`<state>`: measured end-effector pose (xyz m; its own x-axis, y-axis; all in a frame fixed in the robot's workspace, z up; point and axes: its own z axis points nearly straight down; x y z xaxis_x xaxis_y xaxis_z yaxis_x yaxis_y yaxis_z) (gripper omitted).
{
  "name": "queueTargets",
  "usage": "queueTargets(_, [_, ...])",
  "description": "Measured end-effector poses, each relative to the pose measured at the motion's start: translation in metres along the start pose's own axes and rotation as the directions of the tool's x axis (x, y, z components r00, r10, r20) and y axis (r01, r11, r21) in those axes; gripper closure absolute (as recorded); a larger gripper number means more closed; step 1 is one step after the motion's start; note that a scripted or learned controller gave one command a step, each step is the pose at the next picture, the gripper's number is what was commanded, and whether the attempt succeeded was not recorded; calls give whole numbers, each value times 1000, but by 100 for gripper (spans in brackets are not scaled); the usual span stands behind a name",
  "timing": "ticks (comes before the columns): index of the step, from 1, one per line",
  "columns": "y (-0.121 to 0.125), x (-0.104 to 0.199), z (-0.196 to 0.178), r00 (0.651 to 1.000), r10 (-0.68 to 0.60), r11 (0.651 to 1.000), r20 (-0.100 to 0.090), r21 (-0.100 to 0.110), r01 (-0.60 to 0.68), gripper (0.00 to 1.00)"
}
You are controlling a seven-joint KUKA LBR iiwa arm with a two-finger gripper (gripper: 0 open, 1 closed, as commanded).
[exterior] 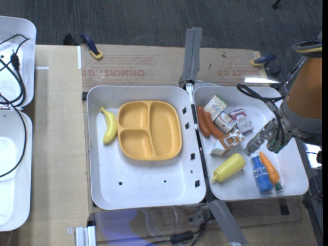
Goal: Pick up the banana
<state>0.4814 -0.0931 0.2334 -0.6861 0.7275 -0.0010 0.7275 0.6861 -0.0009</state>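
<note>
The banana (108,125) is yellow and curved. It lies in the left bin (143,183), against the left side of a yellow three-compartment plate (150,129). My gripper (260,140) hangs over the right bin (292,186), far to the right of the banana, just above a blue bottle (261,174) and a carrot (270,169). I see nothing held in it.
The right bin holds a yellow mustard bottle (228,167), two sausages (207,124) and several small food cartons (228,121). A grey divider post (192,55) stands between the bins at the back. Blue-and-yellow clamps (91,46) sit at the bench corners.
</note>
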Motion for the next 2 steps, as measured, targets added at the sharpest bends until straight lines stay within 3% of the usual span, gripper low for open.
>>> queueTargets(1, [0, 0, 0, 1000, 0, 1000, 0, 0, 0, 0])
queueTargets(2, [0, -49, 142, 998, 58, 998, 0, -1, -58, 0])
